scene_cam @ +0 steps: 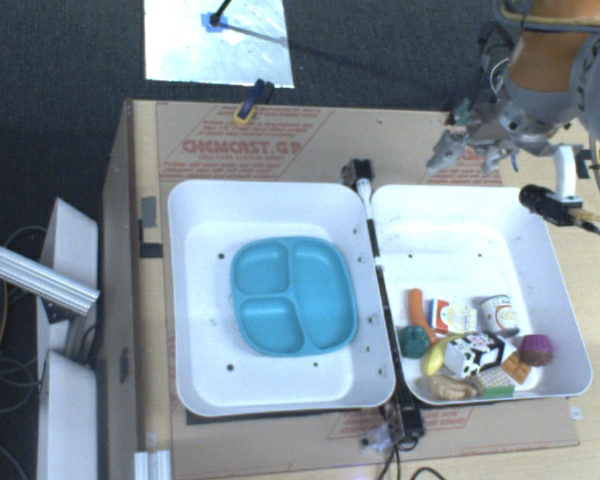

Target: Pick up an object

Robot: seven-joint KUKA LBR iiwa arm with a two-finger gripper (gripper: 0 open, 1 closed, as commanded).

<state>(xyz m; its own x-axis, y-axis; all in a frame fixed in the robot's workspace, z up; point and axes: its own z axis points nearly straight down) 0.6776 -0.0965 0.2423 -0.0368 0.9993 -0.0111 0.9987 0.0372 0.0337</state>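
Robotics lab: bench (pixel 280 143) with twin white bins (pixel 195 268) (loose cables (pixel 10 363) alongside).

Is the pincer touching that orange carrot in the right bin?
Apart. The camera view shows the pincer up beyond the far rim of the right bin, while the carrot lies among the toys near the bin's front, with bare white floor between.

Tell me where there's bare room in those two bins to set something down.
The right bin is bare across its far half, between its back wall and the carrot. Its near edge is crowded with the toy pile, from the carrot to the purple ball. In the left bin, the blue divided plate fills the middle, leaving a bare strip around it.
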